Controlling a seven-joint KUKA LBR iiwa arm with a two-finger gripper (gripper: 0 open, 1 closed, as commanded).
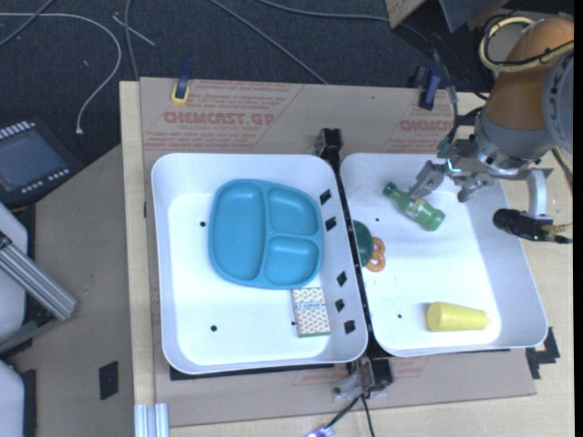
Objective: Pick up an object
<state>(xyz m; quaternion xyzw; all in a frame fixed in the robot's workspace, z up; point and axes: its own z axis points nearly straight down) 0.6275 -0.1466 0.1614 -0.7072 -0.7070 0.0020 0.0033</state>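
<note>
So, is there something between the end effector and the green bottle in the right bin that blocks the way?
Nothing visible blocks it. The end effector is directly beside the green bottle, at its upper right, with bare bin floor between them. The yellow object and the orange ring lie lower in the right bin, apart from that path.

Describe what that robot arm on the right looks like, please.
The arm is bulky and rounded, grey with a broad orange band above the wrist. A pale cable loops over its top. Its end effector is small and metallic grey, with thin fingers.
</note>
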